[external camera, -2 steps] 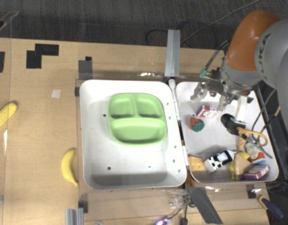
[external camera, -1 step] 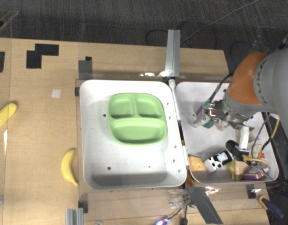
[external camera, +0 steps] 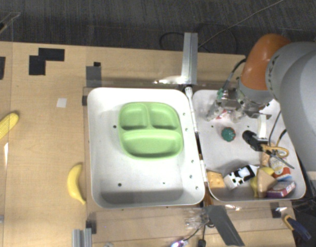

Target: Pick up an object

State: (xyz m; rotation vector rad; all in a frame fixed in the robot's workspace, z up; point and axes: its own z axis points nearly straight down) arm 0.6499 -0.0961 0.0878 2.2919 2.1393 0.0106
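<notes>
The arm (external camera: 281, 71) enters from the upper right, its gripper (external camera: 230, 108) low in the right bin (external camera: 214, 153); its state I cannot tell. Likely the approach step: next, descend onto the small green ball (external camera: 228, 134) just below it.

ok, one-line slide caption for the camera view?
Arm's gripper low in the right bin near a green ball; green tray sits in the left bin.

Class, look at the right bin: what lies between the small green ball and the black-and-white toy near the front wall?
In the camera view, bare white bin floor separates the green ball from the black-and-white toy.
</notes>
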